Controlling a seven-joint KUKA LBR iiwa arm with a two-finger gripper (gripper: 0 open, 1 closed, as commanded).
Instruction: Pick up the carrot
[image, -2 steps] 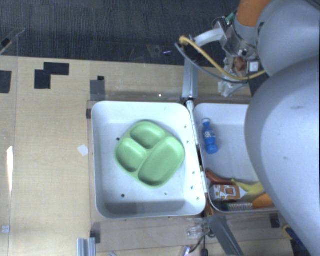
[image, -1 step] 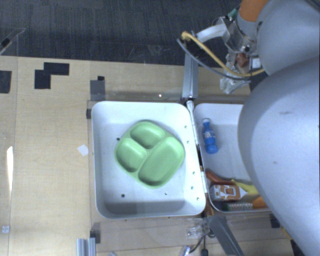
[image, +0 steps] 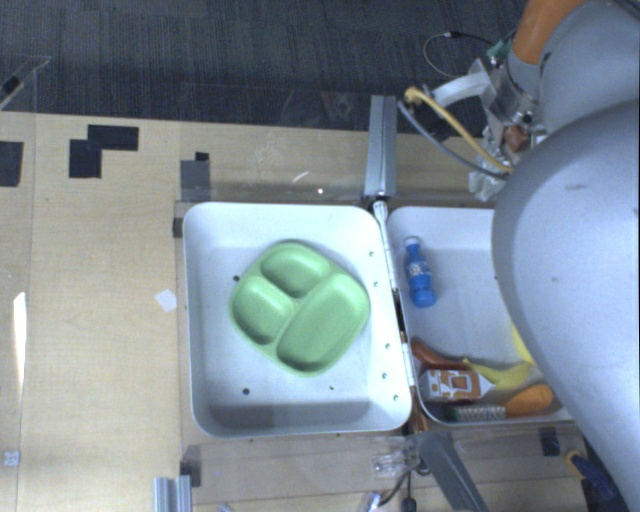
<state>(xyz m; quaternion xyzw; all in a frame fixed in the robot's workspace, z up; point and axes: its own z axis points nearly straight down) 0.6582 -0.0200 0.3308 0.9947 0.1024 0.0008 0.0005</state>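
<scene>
You're at the approach step: the carrot (image: 529, 400) lies untouched at 5 o'clock in the right bin (image: 455, 300), beside the banana (image: 505, 372) and carton (image: 450, 384), arm (image: 570, 260) overhead, grasping end's state can't tell; next, descend there and grasp it.

My single fixed camera looks down at a slant on two shallow white plastic bins (image: 200, 330); the bulky grey arm (image: 570, 280) looms close at three o'clock.
</scene>
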